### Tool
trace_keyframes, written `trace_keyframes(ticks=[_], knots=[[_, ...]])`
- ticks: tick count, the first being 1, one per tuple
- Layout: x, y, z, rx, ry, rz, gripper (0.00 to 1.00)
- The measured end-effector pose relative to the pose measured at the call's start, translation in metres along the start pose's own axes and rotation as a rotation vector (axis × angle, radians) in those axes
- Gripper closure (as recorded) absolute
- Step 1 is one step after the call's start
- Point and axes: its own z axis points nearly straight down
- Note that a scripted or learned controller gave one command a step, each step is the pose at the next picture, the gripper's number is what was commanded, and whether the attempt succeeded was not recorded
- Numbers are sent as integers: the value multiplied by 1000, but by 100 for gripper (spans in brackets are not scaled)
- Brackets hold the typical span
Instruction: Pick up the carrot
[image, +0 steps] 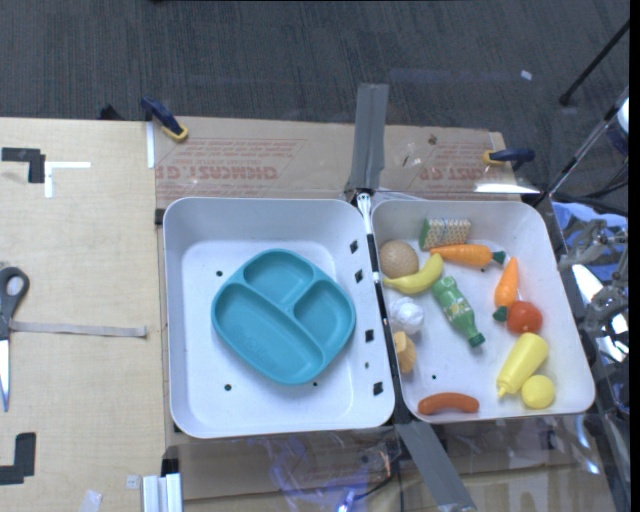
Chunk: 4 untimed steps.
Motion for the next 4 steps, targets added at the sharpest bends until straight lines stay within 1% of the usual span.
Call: trace_keyframes(ticks=[1, 2, 3, 4], knots=[[3, -1, 190, 5, -19, -169, 0], [-100, 6, 194, 0, -2, 154, 0], [-102, 7, 184, 2, -6, 150, 100], [-102, 7, 183, 1, -7, 150, 0]])
